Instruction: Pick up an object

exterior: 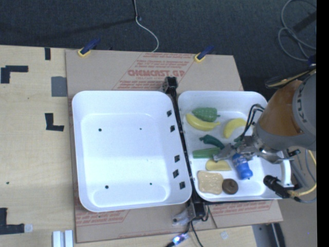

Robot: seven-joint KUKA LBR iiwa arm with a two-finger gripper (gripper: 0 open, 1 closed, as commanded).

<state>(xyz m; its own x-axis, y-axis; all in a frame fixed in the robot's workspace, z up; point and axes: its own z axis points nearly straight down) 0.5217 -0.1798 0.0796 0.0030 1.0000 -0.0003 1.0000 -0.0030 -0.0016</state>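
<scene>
The right bin (257,99) holds several toy foods. A yellow banana (198,121) lies under a green leafy piece (205,112), with another yellow piece (234,126) to their right. A dark green pepper (211,139) and a green cucumber (202,152) lie mid-bin. Lower down are a yellow chunk (217,165), a blue object (243,170), a tan bread slice (209,181) and a brown round (230,186). My gripper (224,155) is low in the bin, reaching in from the right. It hovers over the cucumber's right end and the yellow chunk, beside the blue object.
The left bin (82,138) sits next to the right one, parted by a black hinge strip (176,138). Both rest on a cardboard sheet (154,71) on the wooden bench. The arm's orange band (280,112) covers the right bin's right wall.
</scene>
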